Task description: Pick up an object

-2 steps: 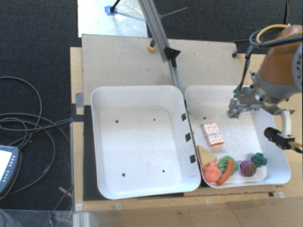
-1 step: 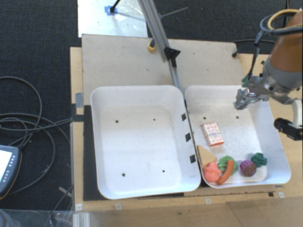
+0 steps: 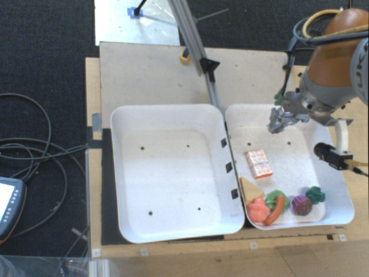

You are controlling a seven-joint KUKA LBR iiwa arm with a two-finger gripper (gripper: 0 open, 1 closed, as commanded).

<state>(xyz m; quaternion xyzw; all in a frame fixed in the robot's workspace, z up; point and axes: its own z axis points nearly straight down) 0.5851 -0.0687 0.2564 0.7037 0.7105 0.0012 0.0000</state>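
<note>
Toys crowd the near edge of the right bin (image 3: 323,154), and from the fixed camera above the bench my gripper (image 3: 281,120) hangs over that bin's far edge, well apart from all of them. Nothing is between my fingers; how wide they stand I cannot tell from this slant.

The small box (image 3: 259,163), pink and white, is what I would go for. It lies flat near the bin's middle, apart from the rest, with bare floor all round it. I judge it light and stiff, likely card or hollow plastic, with flat sides that should not slip; a hard squeeze might dent it. Its long axis runs from the far edge toward the near edge, tilted slightly toward the near right corner, so I would close across its short width, at mid-length.

Along the near edge sit a tan wedge (image 3: 249,186), a red piece (image 3: 258,210), a sausage-like piece (image 3: 275,209), a purple piece (image 3: 301,205) and a green piece (image 3: 315,194), mostly touching, rounded and harder to pinch.
</note>
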